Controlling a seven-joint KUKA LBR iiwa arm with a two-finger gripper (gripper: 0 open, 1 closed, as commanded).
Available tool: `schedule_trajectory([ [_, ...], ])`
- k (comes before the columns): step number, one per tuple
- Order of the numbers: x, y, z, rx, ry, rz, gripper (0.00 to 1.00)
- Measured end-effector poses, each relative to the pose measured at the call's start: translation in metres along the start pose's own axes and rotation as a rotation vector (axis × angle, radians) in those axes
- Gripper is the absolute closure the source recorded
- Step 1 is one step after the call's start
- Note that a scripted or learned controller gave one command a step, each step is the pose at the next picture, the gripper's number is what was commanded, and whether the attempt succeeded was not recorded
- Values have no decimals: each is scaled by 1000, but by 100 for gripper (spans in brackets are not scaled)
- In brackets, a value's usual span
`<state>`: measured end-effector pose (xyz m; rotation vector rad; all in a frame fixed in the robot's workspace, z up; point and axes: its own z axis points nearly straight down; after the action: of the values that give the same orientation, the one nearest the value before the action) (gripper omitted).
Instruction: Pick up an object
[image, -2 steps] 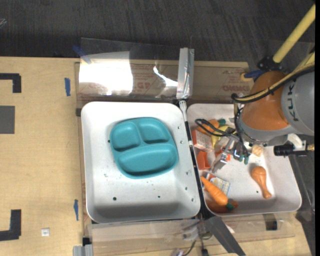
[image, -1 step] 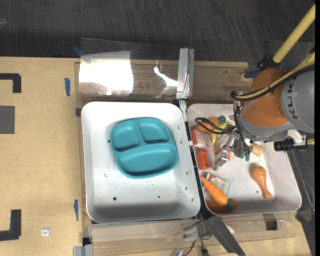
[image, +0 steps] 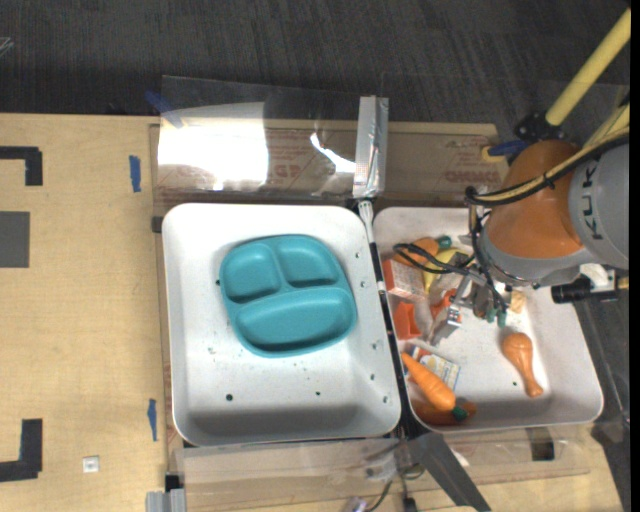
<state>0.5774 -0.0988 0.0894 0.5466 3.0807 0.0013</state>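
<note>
Plastic toy food is crowding your right bin (image: 575, 395), the chicken drumstick (image: 522, 360) lying apart near your gripper (image: 470, 305), whose grip I cannot tell; it is looking light, stiff and slippery, so be taking its narrow shank.

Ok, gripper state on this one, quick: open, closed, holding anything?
Gripper: low over the right bin, among the toy food beside the carrot; open or shut cannot be told, and nothing visibly held.

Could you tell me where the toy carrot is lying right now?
The carrot lies in the right bin, at its near-left corner, just below the gripper and left of the drumstick.
</note>
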Motion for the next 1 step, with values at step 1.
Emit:
schedule_trajectory([
  [1,9,3,0,0,0,50,0],
])
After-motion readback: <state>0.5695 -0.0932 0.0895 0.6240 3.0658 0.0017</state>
